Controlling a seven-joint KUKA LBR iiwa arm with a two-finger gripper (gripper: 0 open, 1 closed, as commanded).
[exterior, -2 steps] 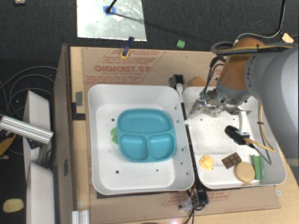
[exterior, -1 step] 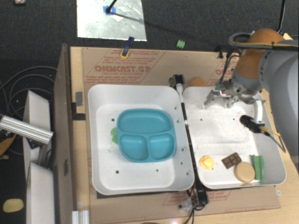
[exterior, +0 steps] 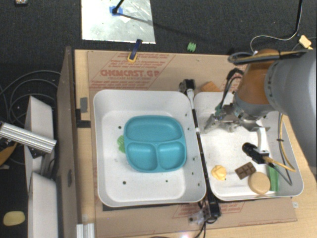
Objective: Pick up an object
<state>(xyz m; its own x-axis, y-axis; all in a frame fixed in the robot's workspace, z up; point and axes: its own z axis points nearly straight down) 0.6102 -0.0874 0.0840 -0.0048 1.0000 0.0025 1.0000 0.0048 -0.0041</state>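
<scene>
hand above the right bin, pieces lower in the frame

the arm (exterior: 290,78) reaches in from the right. the left bin (exterior: 106,133) carries a blue divided plate (exterior: 154,143). the hand (exterior: 226,121) hangs in the upper part of the right bin (exterior: 223,150); whether it is apart or together i cannot tell. below it lie a tan disc (exterior: 259,183), a brown block (exterior: 245,170) and a yellow lump (exterior: 219,172), the nearest, with bare floor between.

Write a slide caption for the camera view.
Gripper over the right bin, which holds a yellow piece, a brown block and a tan disc; blue divided plate in the left bin.
</scene>
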